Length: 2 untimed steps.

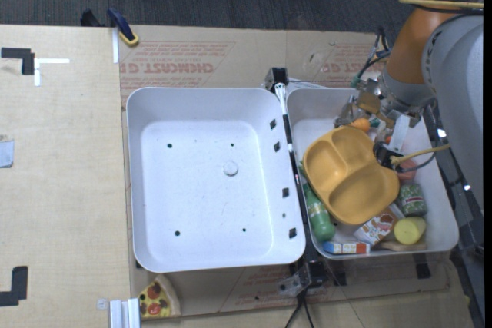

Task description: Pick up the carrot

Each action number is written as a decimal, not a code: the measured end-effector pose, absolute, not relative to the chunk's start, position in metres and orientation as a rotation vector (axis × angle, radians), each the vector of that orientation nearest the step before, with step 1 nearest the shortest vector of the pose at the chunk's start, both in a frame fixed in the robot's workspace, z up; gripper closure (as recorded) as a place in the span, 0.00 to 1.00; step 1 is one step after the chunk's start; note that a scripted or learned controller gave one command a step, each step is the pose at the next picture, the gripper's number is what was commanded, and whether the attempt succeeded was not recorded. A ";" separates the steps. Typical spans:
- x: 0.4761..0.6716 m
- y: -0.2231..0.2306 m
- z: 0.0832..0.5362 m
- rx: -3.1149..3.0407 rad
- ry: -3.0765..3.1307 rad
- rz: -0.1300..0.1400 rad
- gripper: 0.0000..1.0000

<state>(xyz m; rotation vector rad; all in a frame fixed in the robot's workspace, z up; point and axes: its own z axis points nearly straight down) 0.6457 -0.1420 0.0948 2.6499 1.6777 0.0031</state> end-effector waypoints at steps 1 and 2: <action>0.646 -0.143 0.104 2.648 1.679 0.000 1.00; 0.628 -0.099 0.154 2.806 1.408 0.004 1.00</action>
